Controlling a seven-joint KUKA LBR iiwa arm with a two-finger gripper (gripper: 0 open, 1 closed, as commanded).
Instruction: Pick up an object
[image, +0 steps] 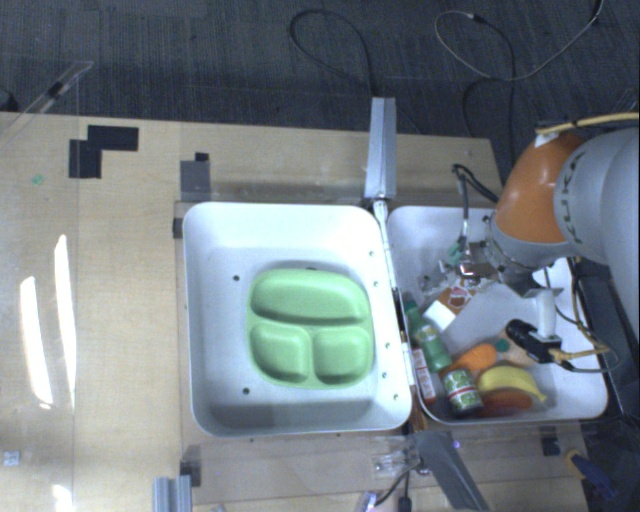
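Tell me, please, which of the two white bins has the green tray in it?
The left bin holds the green tray; the right bin holds a jumble of groceries instead.

Robotics lab; wooden bench (100, 300), two white bins (200, 300), loose cables (340, 40), grey carpet (200, 50)

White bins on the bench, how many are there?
2. The left bin holds a green tray; the right bin, touching it, holds a banana and other clutter.
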